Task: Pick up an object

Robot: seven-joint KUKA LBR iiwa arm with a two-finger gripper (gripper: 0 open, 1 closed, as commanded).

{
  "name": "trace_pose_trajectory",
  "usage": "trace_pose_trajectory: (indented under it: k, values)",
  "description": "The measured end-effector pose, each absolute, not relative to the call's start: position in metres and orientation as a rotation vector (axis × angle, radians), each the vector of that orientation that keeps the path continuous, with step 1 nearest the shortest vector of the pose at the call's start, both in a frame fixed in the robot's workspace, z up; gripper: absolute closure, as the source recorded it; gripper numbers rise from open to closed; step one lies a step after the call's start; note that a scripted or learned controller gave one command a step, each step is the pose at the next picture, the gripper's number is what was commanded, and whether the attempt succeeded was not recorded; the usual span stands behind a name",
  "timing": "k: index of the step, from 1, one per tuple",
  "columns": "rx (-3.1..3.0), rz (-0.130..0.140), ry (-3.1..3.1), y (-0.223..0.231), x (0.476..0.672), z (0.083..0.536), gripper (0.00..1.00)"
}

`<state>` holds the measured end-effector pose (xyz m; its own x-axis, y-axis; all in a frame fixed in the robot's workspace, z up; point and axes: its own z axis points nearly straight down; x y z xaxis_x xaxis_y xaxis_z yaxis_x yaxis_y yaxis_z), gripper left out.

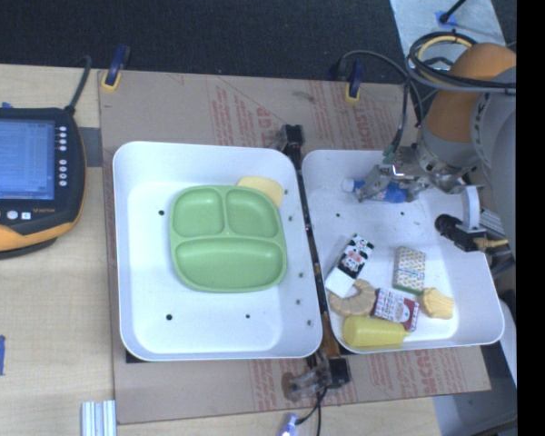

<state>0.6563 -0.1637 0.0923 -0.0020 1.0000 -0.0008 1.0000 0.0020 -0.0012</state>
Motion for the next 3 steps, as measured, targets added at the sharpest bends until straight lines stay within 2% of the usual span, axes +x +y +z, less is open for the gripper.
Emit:
trace_pose_trajectory:
  k: [1, 2, 3]
  values:
    - [-2.217, 0.0, -2.226, -0.137, 0.654, 0.174, 0.0]
    - [-2.212, 0.006, -2.226, -0.095, 0.634, 0.151, 0.0]
    - [-2.218, 0.004, -2.222, -0.143, 0.656, 0.133, 0.0]
